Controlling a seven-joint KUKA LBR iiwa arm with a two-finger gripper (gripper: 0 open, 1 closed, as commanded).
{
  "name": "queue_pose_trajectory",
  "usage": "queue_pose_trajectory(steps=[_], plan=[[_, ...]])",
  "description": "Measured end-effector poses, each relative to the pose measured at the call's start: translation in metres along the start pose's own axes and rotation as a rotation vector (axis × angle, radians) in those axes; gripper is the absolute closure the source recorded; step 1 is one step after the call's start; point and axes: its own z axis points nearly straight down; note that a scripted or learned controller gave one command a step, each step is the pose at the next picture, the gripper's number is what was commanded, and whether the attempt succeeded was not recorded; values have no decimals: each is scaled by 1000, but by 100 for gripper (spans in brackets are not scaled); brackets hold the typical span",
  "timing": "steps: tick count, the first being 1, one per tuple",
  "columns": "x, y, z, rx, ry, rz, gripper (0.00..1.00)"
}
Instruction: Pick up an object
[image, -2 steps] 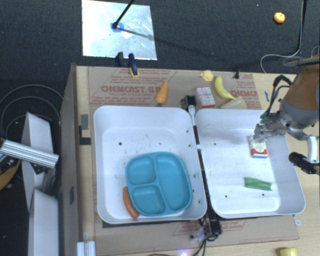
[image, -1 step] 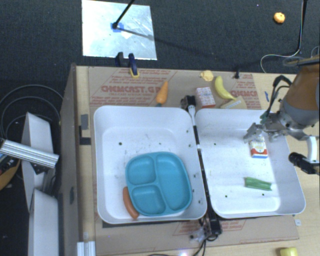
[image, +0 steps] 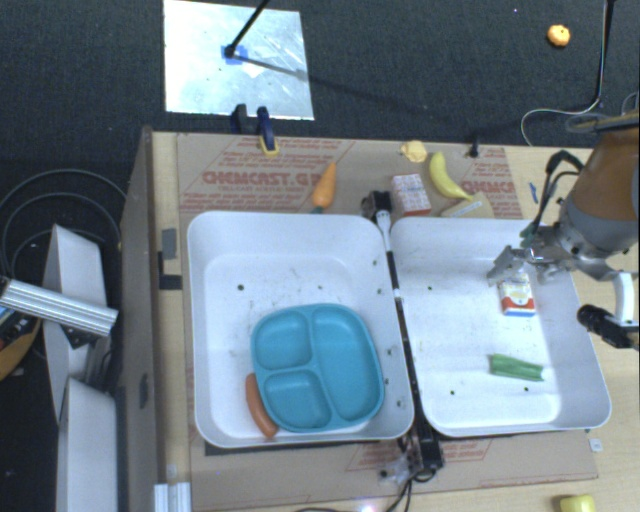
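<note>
The arm (image: 608, 190) is seen reaching in from the right over the right bin (image: 450, 400). The pincer (image: 515, 265) is positioned low at the bin's upper right area, directly above a small red-and-white carton (image: 517, 299) that lies on the bin floor. Whether the pincer is open or closed cannot be told; the carton is touching or just below it, and no grip is visible. A green bean pod (image: 516, 368) is noted nearer the front of the same bin, apart from the carton.

In the left bin (image: 215, 260) a blue divided plate (image: 316, 366) is recorded, with an orange sausage-shaped toy (image: 260, 405) just beside its lower left edge. On the counter (image: 260, 175) behind the bins, a carrot (image: 324, 187), a small box (image: 411, 194) and a banana (image: 445, 176) are seen.
</note>
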Motion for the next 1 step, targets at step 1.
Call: queue_pose_trajectory(steps=[1], plan=[[0, 0, 0, 0, 0, 0, 0]])
